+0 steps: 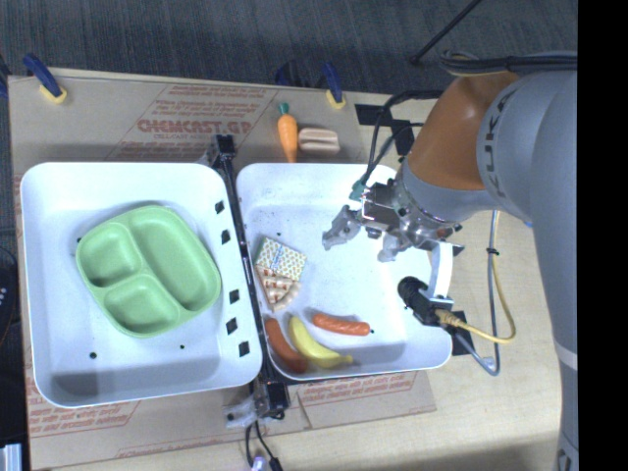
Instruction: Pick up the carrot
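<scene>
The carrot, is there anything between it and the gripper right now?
Yes: the carrot lies outside on the cardboard behind the right bin, so that bin's far rim stands between it and the gripper, which hangs inside the bin.

We see a thick grey arm [535,145] with an orange band [456,135], a metal gripper [363,238] with pale fingers [339,232], and behind them a yellow cable [496,334].

My jaws hang over the right bin [412,356], above the banana [316,343]. The carrot [287,135] lies behind that bin.
</scene>
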### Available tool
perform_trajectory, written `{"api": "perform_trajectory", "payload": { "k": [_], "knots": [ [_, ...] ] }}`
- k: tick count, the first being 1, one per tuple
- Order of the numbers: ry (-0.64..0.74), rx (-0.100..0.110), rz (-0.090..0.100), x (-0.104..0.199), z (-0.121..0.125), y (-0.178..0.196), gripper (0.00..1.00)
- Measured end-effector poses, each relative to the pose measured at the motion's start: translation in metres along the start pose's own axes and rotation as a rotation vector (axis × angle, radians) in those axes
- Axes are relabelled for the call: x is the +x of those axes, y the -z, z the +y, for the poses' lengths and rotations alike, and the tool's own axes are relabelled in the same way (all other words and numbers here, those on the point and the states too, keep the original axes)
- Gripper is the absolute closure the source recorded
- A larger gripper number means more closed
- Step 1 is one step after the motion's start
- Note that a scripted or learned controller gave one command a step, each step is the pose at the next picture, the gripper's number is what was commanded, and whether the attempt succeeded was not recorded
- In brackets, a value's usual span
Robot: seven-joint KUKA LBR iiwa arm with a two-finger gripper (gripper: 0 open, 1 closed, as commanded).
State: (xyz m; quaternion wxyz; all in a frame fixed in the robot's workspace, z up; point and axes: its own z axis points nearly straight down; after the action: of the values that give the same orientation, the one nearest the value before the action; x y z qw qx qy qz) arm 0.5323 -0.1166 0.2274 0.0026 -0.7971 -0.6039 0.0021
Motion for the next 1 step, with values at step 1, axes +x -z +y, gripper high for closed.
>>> {"api": "perform_trajectory", "payload": {
  "k": [1],
  "knots": [
    [-0.006,0.0,0.0,0.0124,-0.0625,-0.037,0.0]
  ]
}}
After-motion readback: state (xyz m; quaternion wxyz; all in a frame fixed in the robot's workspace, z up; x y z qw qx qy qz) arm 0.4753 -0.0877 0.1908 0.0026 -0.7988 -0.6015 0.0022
